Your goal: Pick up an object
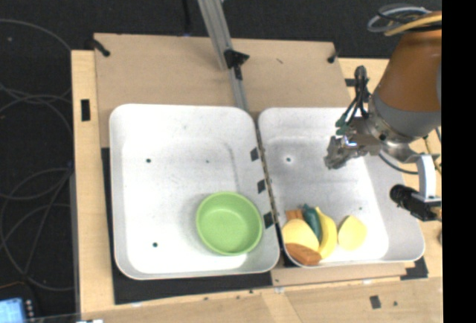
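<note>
The arm (413,83) comes in from the right, its orange band sitting above a grey wrist, and its hand (338,152) hangs over the middle of the right bin (297,128). The hand is small and dark against the white floor of the bin, and I cannot tell how far it is open; nothing can be seen between its tips.

The things to pick lie in a tight cluster at the near edge of the right bin, well apart from the hand. A banana (325,232) lies there, curved and bright yellow, with a dark green piece (312,221) resting along its upper side. Pressed against the banana's left is a pale yellow rounded lump (295,231), and below that an orange-brown piece (305,253) sits right against the bin's front wall. These four touch one another, so their outlines run together. Just to the right of the banana is a lemon (352,233), round, yellow and smooth; whether it touches the banana is unclear.

In the left bin (149,135) a light green bowl (229,222) stands upright near the front right corner, close to the wall between the two bins. Its rim is round and its inside is plain green.

Both bins rest side by side on the tan surface (149,53), and a grey metal pole (212,9) slants down from the top toward the gap between them.
</note>
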{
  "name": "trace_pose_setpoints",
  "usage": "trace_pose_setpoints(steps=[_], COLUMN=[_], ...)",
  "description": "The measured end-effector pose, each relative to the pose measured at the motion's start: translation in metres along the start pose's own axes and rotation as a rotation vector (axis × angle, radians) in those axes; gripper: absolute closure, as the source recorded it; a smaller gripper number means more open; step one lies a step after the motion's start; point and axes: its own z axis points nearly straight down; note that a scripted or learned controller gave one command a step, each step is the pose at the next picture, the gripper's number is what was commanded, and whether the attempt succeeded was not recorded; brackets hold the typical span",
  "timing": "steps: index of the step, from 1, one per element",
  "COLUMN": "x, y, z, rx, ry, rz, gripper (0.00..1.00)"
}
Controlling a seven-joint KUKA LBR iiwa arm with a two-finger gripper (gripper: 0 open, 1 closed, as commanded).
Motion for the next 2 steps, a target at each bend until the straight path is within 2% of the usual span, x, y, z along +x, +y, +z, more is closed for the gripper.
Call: trace_pose_setpoints(steps=[1,2], x=[0.054,0.100], y=[-0.004,-0.014], z=[-0.004,0.014], rx=[0.001,0.002], ry=[0.001,-0.002], rz=[-0.001,0.002], gripper=[1.00,1.00])
